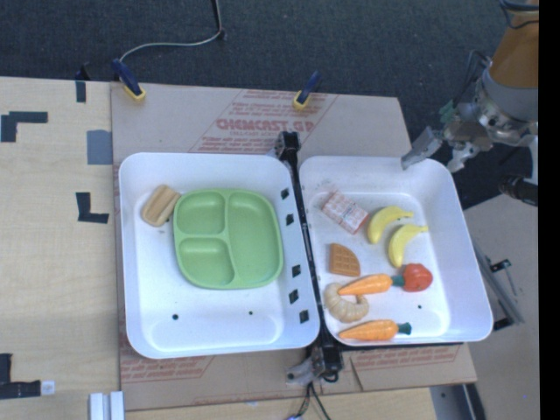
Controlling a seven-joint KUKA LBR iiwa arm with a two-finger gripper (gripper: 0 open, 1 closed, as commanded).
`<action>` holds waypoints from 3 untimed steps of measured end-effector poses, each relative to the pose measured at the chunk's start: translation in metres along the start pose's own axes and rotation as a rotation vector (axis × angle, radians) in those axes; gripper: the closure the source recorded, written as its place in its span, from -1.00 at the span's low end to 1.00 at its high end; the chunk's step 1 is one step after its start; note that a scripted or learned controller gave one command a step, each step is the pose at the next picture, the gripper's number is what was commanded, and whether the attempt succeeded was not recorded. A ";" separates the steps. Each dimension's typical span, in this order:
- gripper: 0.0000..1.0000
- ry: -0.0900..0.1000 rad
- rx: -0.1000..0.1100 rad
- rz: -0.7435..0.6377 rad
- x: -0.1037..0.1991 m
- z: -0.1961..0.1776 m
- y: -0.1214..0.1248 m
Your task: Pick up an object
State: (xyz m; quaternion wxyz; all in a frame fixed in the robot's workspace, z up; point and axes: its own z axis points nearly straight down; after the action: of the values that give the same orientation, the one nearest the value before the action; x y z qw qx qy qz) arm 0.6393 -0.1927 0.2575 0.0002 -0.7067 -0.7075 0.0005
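Note:
My gripper [437,158] hangs over the far right corner of the right bin [455,234], open, with nothing between its fingers. The orange band of the arm rises above it at the view's right. In that bin lie a wrapped snack [343,211], two yellow bananas [388,221] [402,244], a brown waffle [344,259], a red tomato [417,276], a curled shrimp-like piece [344,303] and two orange carrots [366,284] [376,329]. The nearest of these to the gripper is the upper banana, which sits well below it in the view.
The left bin [140,296] holds a green divided plate [227,239] and a tan biscuit [159,205] at its far left. A black divider with clips [297,234] runs between the bins. Cardboard [254,121] lies under both, pinned by two yellow-blue clamps.

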 end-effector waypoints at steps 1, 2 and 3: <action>-1.00 -0.002 -0.009 0.001 0.027 0.160 -0.025; -1.00 -0.005 -0.013 0.001 0.051 0.167 -0.026; 1.00 0.001 -0.015 0.000 0.054 0.156 -0.024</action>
State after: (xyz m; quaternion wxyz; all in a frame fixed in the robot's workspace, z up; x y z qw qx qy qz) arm 0.6148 -0.1392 0.1015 -0.0049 -0.7068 -0.7074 -0.0052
